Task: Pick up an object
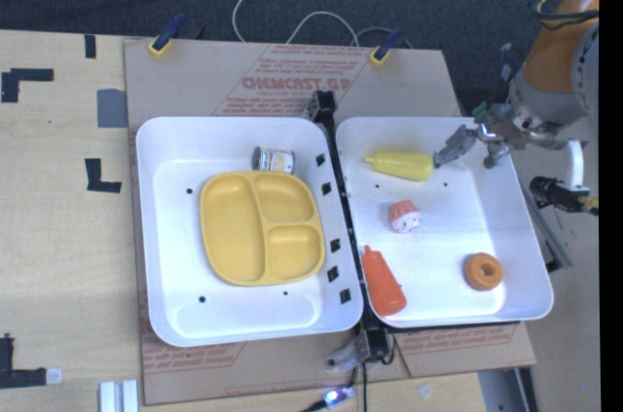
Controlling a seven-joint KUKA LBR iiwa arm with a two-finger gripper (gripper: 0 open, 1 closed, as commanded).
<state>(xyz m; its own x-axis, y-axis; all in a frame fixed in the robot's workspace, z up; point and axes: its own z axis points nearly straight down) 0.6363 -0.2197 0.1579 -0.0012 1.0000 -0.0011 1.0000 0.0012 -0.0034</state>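
You have the two-finger gripper (468,147) over the right white bin (516,244), toward that bin's 1 o'clock corner. Its jaws look spread, with nothing between them, though they are small in view. The nearest candidate is the yellow plastic mustard bottle (401,166), lying flat just beside the fingertips at their 9 o'clock. Its long axis runs 9 to 3 — nozzle at 9, broad base toward the gripper. So I judge the coming move a short shift toward 9 o'clock and down, with the jaws closing across the bottle's width — not along its length.
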